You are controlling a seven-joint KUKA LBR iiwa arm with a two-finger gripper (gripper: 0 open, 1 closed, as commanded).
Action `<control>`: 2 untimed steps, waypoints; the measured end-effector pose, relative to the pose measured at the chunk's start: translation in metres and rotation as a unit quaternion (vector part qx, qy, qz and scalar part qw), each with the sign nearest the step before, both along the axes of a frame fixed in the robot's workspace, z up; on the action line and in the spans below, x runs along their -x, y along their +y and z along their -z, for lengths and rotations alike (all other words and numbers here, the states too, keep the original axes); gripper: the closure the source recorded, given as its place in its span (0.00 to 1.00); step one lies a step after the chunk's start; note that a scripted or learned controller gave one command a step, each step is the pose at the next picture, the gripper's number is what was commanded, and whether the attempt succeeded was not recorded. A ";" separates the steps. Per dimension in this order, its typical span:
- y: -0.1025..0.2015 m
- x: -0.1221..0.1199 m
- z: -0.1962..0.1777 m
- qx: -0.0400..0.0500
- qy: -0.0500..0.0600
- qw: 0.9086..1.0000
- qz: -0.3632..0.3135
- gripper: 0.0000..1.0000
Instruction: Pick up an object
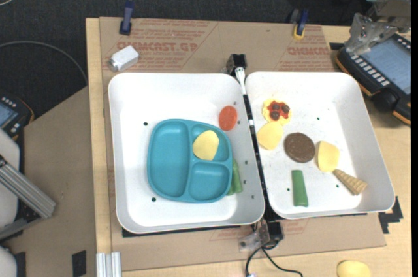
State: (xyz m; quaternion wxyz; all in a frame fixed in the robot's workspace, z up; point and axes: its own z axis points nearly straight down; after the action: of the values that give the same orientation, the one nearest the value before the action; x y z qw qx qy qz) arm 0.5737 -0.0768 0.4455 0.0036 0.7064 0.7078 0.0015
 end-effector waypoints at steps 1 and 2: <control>0.007 -0.096 0.123 -0.002 0.006 1.000 0.000 1.00; 0.036 -0.094 -0.012 -0.001 -0.006 1.000 -0.002 1.00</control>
State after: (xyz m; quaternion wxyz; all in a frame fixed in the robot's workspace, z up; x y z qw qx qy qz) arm 0.6673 -0.0408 0.4578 0.0068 0.7053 0.7088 0.0061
